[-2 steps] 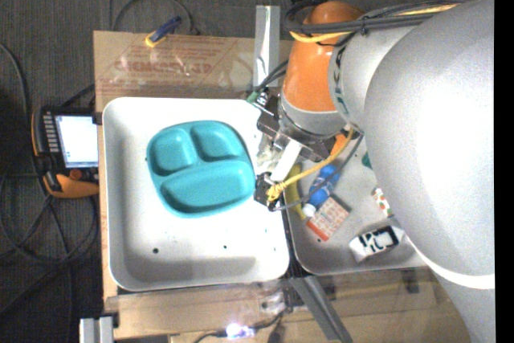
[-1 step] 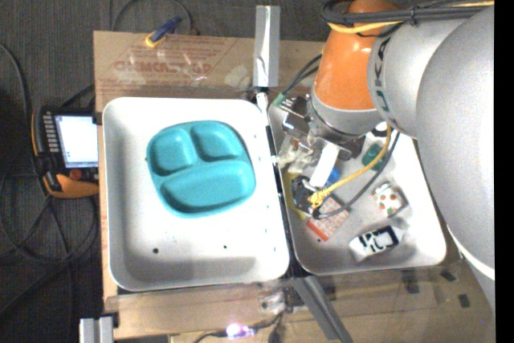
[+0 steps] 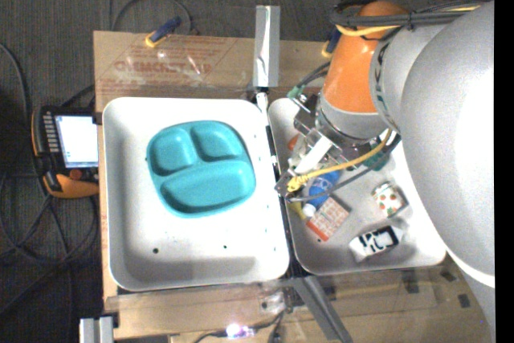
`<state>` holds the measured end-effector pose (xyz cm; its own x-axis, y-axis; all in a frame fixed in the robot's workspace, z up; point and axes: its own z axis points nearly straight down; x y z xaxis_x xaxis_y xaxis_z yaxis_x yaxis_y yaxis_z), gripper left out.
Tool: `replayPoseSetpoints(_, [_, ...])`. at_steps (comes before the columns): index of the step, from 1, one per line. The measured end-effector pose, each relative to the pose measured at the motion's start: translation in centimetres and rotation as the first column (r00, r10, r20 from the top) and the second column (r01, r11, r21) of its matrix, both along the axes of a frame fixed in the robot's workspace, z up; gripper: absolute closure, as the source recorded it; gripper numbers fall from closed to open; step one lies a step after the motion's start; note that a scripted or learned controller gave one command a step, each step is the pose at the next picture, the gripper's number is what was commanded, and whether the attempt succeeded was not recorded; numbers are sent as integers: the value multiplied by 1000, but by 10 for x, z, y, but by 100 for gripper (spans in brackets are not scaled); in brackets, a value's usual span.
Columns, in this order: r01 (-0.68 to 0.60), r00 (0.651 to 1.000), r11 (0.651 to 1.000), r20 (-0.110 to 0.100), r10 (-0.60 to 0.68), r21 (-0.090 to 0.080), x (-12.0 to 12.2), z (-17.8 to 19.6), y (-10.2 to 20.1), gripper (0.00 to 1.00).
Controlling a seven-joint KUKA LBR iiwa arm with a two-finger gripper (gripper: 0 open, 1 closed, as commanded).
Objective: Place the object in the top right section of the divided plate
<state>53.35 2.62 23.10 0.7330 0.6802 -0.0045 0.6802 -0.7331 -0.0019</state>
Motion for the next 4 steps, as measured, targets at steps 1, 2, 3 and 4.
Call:
replayPoseSetpoints(1, [66,998,998,-1,-66,-2,53,-28,68,100])
replayPoseSetpoints(2, [314,949,949,-1,-314,-1,75,-3,71,100])
replayPoseSetpoints(3, [255,967,967,-1,-255,-2,42,-25,138,100])
replayPoseSetpoints(4, [133,991,991,-1,-133,-4,30,-124,143,100])
